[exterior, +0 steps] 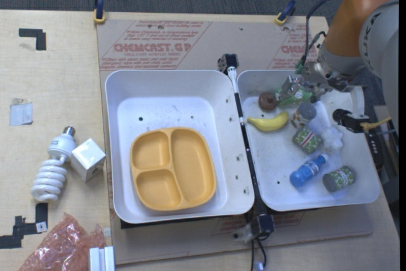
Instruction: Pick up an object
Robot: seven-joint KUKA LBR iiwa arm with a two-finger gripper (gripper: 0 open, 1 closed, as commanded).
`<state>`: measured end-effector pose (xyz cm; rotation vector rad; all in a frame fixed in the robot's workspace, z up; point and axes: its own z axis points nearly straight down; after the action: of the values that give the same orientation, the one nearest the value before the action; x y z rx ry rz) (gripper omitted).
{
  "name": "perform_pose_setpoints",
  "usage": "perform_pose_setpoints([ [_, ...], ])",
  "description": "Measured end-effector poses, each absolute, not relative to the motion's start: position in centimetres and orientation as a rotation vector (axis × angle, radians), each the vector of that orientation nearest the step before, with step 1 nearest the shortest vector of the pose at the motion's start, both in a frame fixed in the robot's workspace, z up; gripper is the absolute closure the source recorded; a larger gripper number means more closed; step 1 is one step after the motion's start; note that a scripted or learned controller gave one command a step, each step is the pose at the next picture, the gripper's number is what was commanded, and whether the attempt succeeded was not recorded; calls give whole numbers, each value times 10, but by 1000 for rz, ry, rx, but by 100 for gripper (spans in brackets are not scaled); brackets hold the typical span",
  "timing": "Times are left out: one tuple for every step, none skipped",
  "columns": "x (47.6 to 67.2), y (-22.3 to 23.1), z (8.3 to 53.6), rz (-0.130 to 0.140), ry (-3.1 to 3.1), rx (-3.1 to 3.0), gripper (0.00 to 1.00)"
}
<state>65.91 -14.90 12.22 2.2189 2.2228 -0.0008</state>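
The claw [293, 87] sits low at the right bin's [266, 197] far edge beside a banana [268, 122]; its grip I cannot tell. The table [57, 85] is pale wood; a brown sheet [158, 41] under the bins reads "CHEMCAST GP" in red

- A single fixed camera looks down at a slant from above the table [57, 73].
- It stands far enough back to take in both white bins, the left bin [120, 98] and the right bin [279, 197].
- The arm [365, 22] enters from the frame's right edge.
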Motion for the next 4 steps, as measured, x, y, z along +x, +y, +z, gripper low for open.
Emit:
perform_pose_setpoints([
  [659,-178,204,-1,2218,2221,0],
  [659,-140,123,-1,2223,2219,0],
  [659,-167,208,-1,2218,2221,0],
  [659,-141,131,-1,2223,2218,0],
])
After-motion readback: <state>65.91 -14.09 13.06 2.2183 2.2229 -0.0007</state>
